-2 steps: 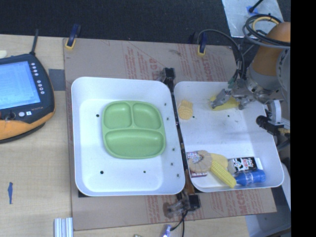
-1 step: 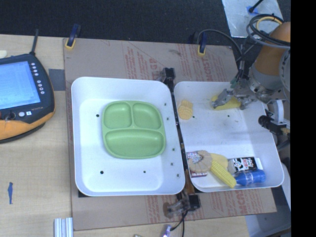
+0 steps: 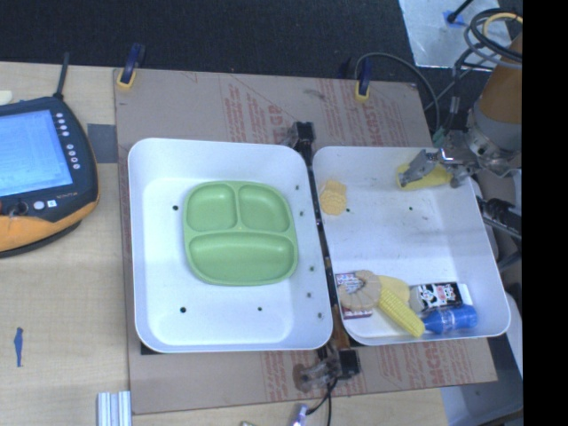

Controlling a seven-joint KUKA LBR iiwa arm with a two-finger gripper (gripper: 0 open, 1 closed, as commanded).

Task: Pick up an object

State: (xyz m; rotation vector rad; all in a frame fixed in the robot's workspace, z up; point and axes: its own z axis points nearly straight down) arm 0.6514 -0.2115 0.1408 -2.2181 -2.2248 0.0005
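At the near edge of the right bin [image 3: 493, 273], a corn cob [image 3: 400, 311], a blue bottle [image 3: 451, 319], a small dark packet [image 3: 438, 294] and a wrapped snack [image 3: 355, 295] sit bunched together, likely slid there, with a round cracker [image 3: 333, 199] alone near the divider. Farther back, the gripper [image 3: 430, 169] is low over a yellow object [image 3: 428, 177] at the far wall; whether it grips it I cannot tell. The left bin [image 3: 151, 238] holds a green divided plate [image 3: 240, 232], on cardboard over a wooden bench [image 3: 62, 327] with a control tablet [image 3: 40, 171].
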